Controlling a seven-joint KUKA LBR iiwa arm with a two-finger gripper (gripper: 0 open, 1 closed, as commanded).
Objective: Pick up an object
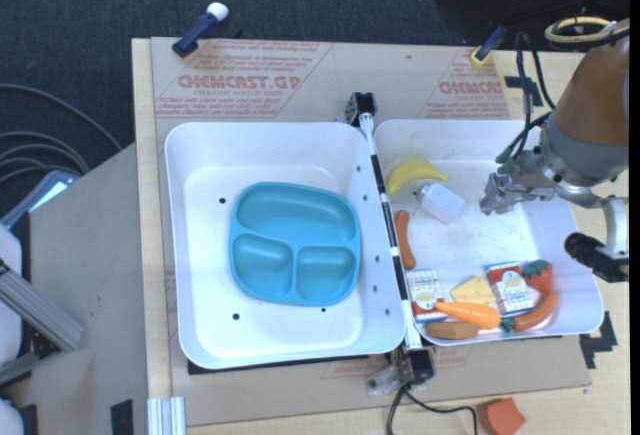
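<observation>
From the overhead cam, the gripper (503, 191) hangs over the right bin (590, 268), fingers look empty, can't tell if they're spread. Candidate picks are a banana (413, 174) at its 9 o'clock and a carrot (466, 313) at 6, piled along the near wall.
</observation>
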